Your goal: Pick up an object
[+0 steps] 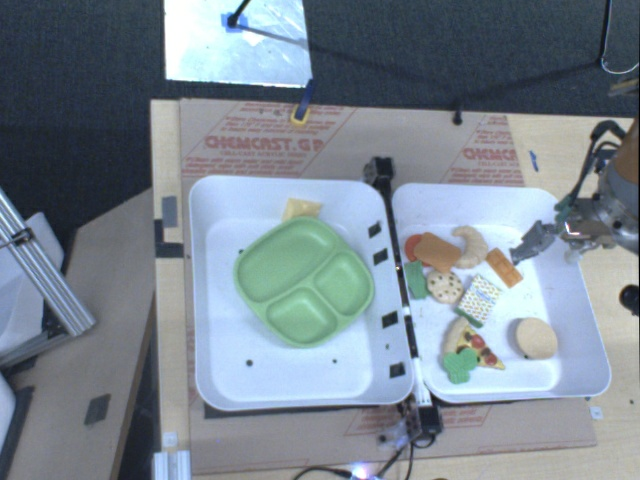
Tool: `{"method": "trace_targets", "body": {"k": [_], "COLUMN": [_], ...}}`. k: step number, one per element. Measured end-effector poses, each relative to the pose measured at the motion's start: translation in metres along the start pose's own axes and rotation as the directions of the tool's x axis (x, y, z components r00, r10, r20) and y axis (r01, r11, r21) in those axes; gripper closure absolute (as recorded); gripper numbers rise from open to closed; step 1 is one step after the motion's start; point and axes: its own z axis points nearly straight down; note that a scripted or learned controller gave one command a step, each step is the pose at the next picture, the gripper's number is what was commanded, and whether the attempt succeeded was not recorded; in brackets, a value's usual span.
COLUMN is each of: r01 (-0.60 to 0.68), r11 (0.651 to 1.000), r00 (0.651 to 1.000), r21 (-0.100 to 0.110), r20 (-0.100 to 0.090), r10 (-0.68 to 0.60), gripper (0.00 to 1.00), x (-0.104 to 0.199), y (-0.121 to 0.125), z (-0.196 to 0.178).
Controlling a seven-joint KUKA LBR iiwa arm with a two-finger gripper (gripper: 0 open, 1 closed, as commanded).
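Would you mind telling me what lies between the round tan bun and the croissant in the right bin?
In the camera view, a small orange block lies between the croissant and the round tan bun, with bare white bin floor around it.

Even, soft overhead light falls on the surface (560,423), bright but not harsh. The two white bins come close to washing out, the left bin (215,268) brightest along its rim. A foil-like sheet (237,26) beyond the left bin catches strong glare and reads nearly white. Shadows are faint and short: a thin one hugs the green plate (303,281) inside that bin. The dark floor around stays flat and grainy. Small things look slightly soft, and the arm at the right edge is a little blurred.
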Motion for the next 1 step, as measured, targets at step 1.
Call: {"method": "trace_targets", "body": {"k": [1], "r01": [0.003], "r11": [1.000], "r00": [1.000], "r21": [-0.012], "r20": [0.003], "r10": [-0.003], "gripper": [0.00], "x": [0.0004], "y": [0.0024], "z": [-0.0066]}}
